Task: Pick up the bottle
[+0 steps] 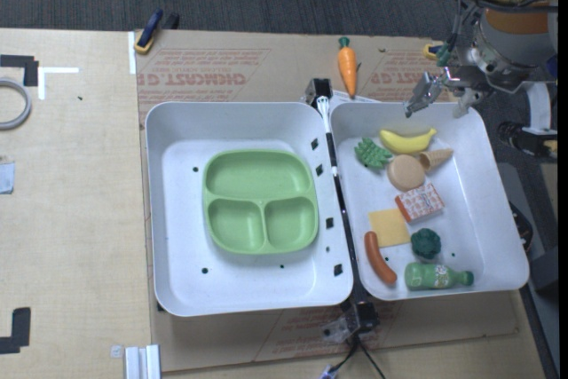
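The green bottle (437, 277) lies on its side in the front corner of the right bin (497, 191), with its neck pointing right. My gripper (439, 102) hangs over the far edge of that bin, well away from the bottle. It is open, and nothing sits between its fingers.
The right bin also holds a banana (408, 138), a leafy green (373, 153), a cone (437, 159), a bun (406, 171), a red box (420, 203), a cheese slice (389, 227), broccoli (426, 242) and a sausage (379, 257) beside the bottle. A green divided tray (261, 201) sits in the left bin. A carrot (346, 67) lies behind the bins.
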Available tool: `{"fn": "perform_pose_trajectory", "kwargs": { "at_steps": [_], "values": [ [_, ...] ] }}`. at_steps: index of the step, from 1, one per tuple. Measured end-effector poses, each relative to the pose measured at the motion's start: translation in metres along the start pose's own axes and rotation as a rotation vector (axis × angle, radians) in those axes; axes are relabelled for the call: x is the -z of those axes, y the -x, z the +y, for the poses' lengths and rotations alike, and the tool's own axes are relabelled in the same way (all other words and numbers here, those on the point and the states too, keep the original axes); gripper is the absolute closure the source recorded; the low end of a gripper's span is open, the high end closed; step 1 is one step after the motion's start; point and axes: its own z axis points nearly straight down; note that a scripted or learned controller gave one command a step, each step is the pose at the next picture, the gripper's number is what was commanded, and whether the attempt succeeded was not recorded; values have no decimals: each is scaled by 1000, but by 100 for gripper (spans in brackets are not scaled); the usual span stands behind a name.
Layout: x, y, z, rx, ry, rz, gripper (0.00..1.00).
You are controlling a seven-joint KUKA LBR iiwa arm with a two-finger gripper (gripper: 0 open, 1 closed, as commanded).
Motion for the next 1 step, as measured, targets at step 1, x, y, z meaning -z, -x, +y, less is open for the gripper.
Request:
{"fn": "perform_pose_trajectory", "kwargs": {
  "at_steps": [1],
  "values": [
    [10, 0, 0, 2, 1, -2, 100]
  ]
}}
